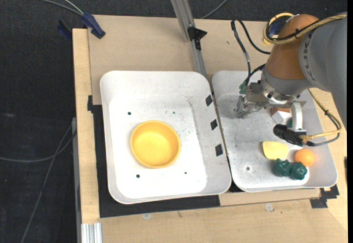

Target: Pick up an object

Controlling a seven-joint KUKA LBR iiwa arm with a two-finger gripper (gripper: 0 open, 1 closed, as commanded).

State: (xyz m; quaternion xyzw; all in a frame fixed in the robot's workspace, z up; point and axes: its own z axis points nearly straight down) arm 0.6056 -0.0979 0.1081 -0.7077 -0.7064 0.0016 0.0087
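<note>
The jaws [241,108] hang low in the right bin [237,148]; their state I cannot tell. The orange ball [304,157] looks light, smooth; grip across its middle.

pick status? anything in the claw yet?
Done: the arm has reached into the right bin. In hand: nothing visible at the claw, which sits low over bare bin floor; I can't tell if it's open. Left: the grasp itself. The yellow piece, orange ball and green toy lie untouched; the yellow bowl sits in the left bin.

Blue clamp [92,25] grips wooden bench [138,43] corner.
</note>
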